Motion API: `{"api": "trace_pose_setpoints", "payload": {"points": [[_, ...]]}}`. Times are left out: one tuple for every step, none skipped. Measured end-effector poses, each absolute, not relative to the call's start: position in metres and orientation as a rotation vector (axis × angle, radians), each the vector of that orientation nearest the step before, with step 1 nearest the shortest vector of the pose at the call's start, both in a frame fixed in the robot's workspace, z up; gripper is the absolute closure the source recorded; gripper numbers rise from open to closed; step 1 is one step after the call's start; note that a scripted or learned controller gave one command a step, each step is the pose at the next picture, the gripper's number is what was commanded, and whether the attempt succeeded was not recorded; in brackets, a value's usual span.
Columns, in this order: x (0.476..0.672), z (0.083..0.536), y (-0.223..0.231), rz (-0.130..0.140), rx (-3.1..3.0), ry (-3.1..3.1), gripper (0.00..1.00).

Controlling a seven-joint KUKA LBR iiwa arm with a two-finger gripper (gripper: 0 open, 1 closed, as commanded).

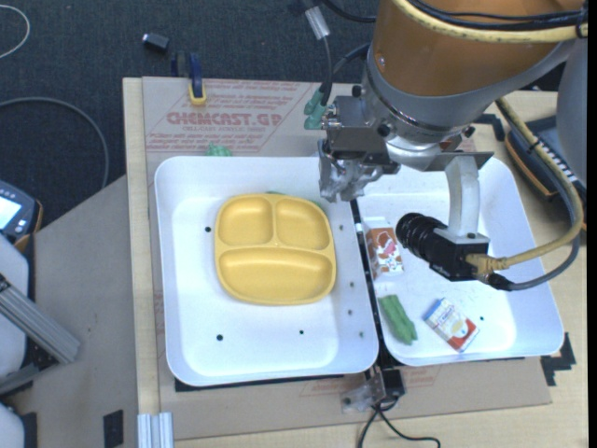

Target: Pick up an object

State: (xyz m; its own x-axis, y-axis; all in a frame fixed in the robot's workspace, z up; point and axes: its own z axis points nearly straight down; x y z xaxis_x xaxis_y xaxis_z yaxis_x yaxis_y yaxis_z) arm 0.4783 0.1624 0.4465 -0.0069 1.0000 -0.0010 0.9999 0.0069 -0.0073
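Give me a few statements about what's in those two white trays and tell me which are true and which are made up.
1. A yellow divided plate lies in the left bin. True.
2. The yellow plate has food in its compartments. False: all three compartments are bare.
3. A green object lies in the right bin. True.
4. The green object sits on the yellow plate. False: it lies on the right bin's floor, beside a small red, white and blue packet.
5. The gripper is low over the back of the bins, near the wall between them. True.
6. The arm is blue all over. False: it is grey with an orange band.
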Motion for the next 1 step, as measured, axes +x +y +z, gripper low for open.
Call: {"api": "trace_pose_setpoints", "payload": {"points": [[0.4788, 0.3917, 0.0946, 0.012, -2.227, -2.211, 1.00]]}}
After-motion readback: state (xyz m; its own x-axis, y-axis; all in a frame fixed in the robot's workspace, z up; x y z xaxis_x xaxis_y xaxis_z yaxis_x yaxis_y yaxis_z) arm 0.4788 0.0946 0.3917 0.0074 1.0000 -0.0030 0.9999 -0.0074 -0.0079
